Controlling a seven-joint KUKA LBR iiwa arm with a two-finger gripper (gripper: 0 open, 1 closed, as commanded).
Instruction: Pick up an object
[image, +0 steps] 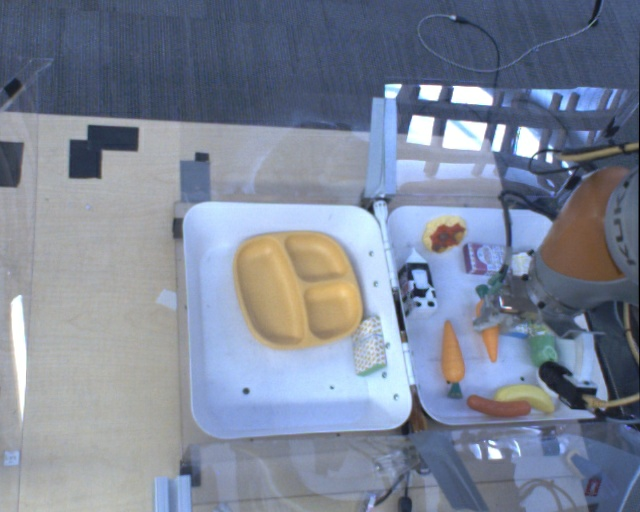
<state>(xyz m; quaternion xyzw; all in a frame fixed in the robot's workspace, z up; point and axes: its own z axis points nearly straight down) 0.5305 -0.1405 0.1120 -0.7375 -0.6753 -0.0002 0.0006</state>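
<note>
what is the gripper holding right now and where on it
It cannot be told. The gripper is low in the right bin, at the top of a small carrot, but the view does not show anything between its fingers.

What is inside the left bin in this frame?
The left bin holds a yellow divided tray, its three compartments apparently bare, and a small patterned pouch beside its lower right corner. Whatever lies under the tray is covered.
</note>
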